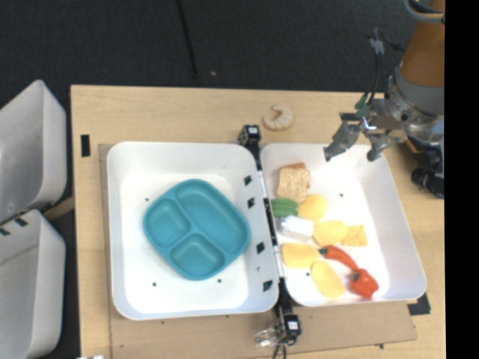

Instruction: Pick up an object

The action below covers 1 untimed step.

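Wooden bench under two white bins: my gripper [353, 142] hangs with fingers spread and holding nothing over the right bin [397, 223]'s far rim, beyond the bread slice [293, 182], whose crowding food neighbours I fear could foul a descent.
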Available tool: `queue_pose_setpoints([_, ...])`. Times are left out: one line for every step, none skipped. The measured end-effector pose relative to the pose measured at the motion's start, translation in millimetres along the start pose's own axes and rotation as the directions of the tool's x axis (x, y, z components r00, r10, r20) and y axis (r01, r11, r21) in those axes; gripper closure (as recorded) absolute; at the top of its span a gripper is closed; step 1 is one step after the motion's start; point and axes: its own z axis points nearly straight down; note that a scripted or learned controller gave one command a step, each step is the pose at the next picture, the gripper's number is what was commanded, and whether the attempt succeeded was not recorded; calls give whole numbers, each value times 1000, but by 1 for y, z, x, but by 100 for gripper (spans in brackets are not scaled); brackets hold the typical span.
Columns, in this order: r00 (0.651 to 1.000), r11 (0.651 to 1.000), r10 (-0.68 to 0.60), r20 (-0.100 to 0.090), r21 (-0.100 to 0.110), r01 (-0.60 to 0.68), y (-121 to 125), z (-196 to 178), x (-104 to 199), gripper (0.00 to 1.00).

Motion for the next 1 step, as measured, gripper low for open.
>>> queue_pose_setpoints([1000, 1000, -1, 3, -20, 2, 61, -174, 66, 0])
